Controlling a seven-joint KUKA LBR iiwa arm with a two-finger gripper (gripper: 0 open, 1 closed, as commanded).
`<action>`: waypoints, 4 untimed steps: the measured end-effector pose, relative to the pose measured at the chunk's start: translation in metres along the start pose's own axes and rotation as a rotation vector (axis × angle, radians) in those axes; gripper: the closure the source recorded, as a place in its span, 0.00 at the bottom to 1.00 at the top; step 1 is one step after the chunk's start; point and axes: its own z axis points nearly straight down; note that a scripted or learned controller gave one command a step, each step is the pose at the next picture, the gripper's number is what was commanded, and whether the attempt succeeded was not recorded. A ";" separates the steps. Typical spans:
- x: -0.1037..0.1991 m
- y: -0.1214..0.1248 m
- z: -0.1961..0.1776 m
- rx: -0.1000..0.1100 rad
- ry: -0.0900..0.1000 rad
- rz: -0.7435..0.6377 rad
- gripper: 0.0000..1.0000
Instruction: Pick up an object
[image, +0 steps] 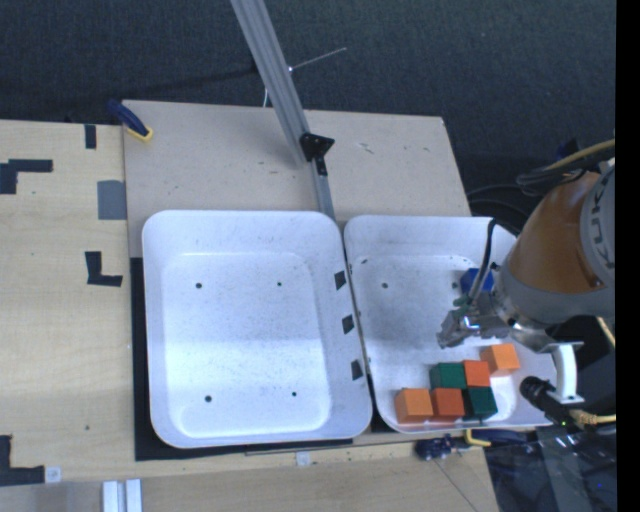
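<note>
In the right bin (400, 250) several small blocks cluster at the near right corner: an orange block (413, 404), a red-orange one (448, 402), a green one (449, 376), a dark green one (482, 401), another orange-red one (477, 373) and an orange block (501, 357) by the rim. My gripper (458, 330) hangs just above and left of the cluster, near the bin floor. Nothing shows between its fingers. A blue part (478, 282) sits on the wrist just above it.
The left bin (245, 325) lies beside the right one. A slanted metal pole (283, 85) with a black clamp (316, 146) rises behind the bins. A blue and yellow clip (130, 118) lies at the bench's far left corner.
</note>
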 end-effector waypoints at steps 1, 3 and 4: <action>0.001 0.007 -0.062 -0.002 0.000 -0.002 1.00; 0.037 0.001 -0.097 0.006 0.002 -0.005 1.00; 0.094 0.010 -0.090 0.007 0.002 -0.006 1.00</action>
